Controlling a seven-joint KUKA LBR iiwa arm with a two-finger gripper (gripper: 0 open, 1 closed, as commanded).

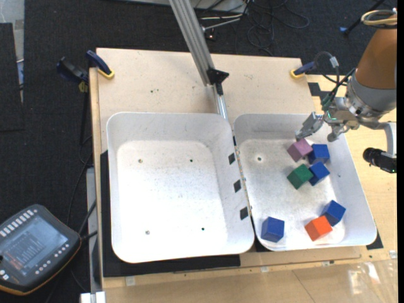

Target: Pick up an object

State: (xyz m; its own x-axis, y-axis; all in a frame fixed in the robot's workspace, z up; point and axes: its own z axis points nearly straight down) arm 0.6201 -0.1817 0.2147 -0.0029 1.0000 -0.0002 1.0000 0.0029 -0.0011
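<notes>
**Gripper over the right bin's far end, nothing in its grasp**

While the arm [377, 68] leans in over the table's right edge, its gripper [323, 126] hangs above the far end of the right bin [265, 141], fingers [309, 126] spread apart with no object between them. They stand just past a purple cube [300, 149], which lies tilted close below the fingertips; whether a finger touches it cannot be told.

Six cubes lie in that bin, all toward the table's right edge. Beside the purple cube sits a blue cube [320, 152], and just nearer the table's front edge a green cube [299, 176] presses against a second blue cube [319, 171]. These four form a tight cluster. Well apart from them, at the bin's front right corner, an orange cube [318, 227] touches a third blue cube [335, 211]. A fourth blue cube [273, 228] lies alone near the bin's front left corner, beside the wall that meets the left bin [123, 131].

Both bins are white and speckled with dark marks. A metal pole [192, 33] slants across the table's far edge and ends at the seam between the bins. Yellow-tipped clamps [101, 63] grip the table's two far corners. Off the table's front left corner, on the dark floor, rests a control pendant [31, 248].
</notes>
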